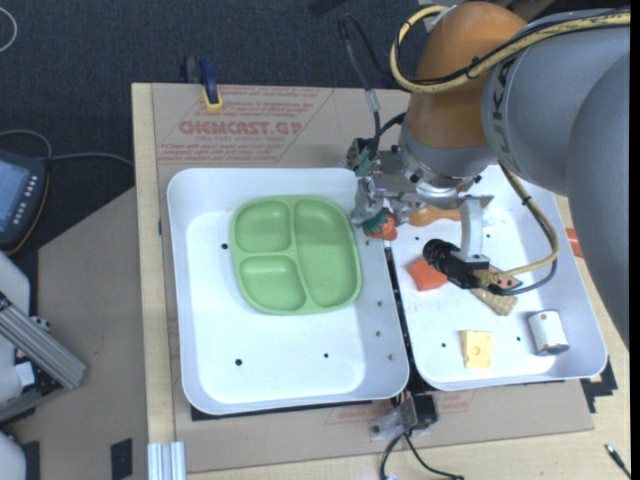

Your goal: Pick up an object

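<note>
Where the right bin [520,366] comes nearest, a yellow block [478,349] and a white cylinder [547,331] lie. The left bin [280,358] holds a green divided plate [296,254]. Between the bins a small orange piece [381,229] sits just beside the end effector [375,206] — open or closed, it cannot be told. Beyond, cardboard [240,108] reads "CHEMCAST".

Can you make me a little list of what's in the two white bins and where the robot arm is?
left bin: green plate with three sections
right bin: orange block, yellow piece, white cylinder
end effector: above the edge where the two bins meet, next to the plate
small orange thing: right at the end effector; held or not, cannot tell
</note>
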You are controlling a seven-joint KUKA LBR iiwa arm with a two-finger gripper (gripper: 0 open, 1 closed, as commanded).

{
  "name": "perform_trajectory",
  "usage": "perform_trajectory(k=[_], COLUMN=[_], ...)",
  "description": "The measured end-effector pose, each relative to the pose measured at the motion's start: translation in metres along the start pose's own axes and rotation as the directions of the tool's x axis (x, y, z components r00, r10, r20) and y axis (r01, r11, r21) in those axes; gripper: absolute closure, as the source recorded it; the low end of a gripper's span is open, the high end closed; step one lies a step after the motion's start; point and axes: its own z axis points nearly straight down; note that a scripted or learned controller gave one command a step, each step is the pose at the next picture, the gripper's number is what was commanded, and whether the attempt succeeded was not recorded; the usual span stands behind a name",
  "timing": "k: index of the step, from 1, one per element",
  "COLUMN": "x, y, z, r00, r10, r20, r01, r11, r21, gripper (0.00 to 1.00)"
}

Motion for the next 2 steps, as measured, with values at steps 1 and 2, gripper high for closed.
perform_trajectory(k=[1, 2], x=[0.001, -0.005], y=[-0.0107, -0.0138], z=[-0.0009, -0.0079], r00=[1.0, 1.0], r10=[0.004, 0.005], r20=[0.001, 0.001], r01=[-0.004, -0.005], r11=[1.0, 1.0], r21=[-0.001, -0.005], gripper=[1.0, 1.0])
